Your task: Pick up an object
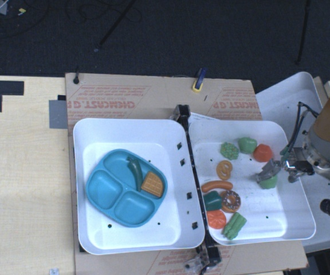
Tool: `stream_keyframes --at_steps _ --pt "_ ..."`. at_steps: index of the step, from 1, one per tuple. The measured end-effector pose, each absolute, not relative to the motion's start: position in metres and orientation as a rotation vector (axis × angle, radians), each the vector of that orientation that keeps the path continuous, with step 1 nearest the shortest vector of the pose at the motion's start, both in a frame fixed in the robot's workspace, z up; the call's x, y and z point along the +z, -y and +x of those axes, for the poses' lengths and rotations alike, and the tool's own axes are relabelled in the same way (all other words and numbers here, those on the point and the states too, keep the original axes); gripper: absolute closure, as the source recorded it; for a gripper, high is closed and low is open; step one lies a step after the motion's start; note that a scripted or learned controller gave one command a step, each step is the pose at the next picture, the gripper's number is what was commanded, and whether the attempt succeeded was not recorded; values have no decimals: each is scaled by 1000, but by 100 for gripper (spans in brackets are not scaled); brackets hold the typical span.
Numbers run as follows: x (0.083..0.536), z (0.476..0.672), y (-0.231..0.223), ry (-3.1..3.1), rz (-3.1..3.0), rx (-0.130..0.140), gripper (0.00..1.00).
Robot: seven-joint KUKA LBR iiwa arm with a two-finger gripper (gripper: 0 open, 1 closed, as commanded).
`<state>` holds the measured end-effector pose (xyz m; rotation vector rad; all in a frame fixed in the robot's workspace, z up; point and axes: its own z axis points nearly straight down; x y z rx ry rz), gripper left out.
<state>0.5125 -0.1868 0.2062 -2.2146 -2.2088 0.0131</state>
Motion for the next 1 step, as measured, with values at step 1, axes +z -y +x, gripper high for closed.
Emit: stream_keyframes --at_steps 1 --pt "214 515 187 2221 -2221 2 0"
